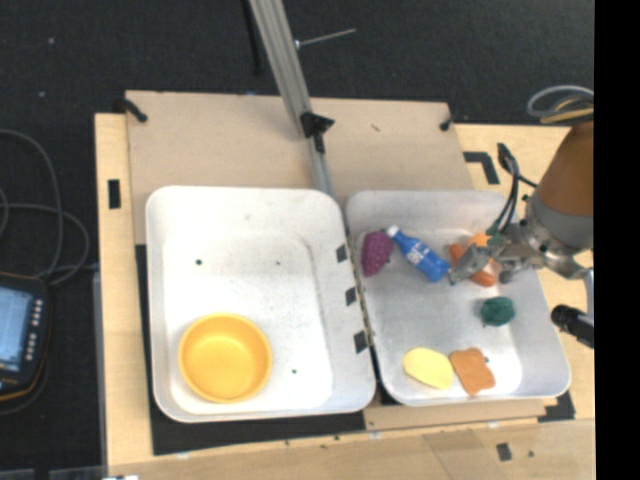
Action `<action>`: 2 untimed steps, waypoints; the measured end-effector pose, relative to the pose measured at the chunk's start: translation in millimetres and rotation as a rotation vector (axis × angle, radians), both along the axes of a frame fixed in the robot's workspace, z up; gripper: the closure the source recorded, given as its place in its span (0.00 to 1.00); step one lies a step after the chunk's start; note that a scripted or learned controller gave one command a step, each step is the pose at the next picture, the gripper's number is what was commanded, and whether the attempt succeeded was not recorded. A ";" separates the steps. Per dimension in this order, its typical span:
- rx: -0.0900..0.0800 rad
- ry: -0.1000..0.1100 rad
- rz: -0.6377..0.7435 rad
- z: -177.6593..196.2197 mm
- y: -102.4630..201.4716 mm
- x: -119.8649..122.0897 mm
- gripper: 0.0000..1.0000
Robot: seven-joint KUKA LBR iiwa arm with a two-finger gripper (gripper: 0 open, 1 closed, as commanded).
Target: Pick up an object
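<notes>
While the orange object [479, 261] lies near the right bin's [420, 206] far right side, the gripper [478, 264] sits low over it, and whether the fingers are spread or closed on it I cannot tell. Just left of it lies a blue bottle [420, 255] with a purple object [376, 252] beyond, a dark green object [497, 312] sits nearer the front, and a yellow object [429, 367] and an orange-brown object [472, 370] rest at the front wall; the left bin [250, 208] holds a yellow bowl [225, 356]. This looks like the grasp step, and next calls for a firm close followed by a straight lift clear of the bottle.
</notes>
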State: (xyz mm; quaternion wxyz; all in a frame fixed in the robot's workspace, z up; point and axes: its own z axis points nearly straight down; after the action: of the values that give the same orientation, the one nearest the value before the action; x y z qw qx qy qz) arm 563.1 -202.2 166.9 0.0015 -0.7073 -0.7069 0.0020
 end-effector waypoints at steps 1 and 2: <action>0.000 -0.001 0.001 -47.9 3.0 -9.1 0.00; -0.001 -0.003 -0.001 -66.9 1.8 -9.3 0.00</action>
State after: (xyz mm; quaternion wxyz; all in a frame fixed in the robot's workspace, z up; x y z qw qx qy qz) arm 553.8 -200.4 100.0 -0.0001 -0.7075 -0.7067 0.0012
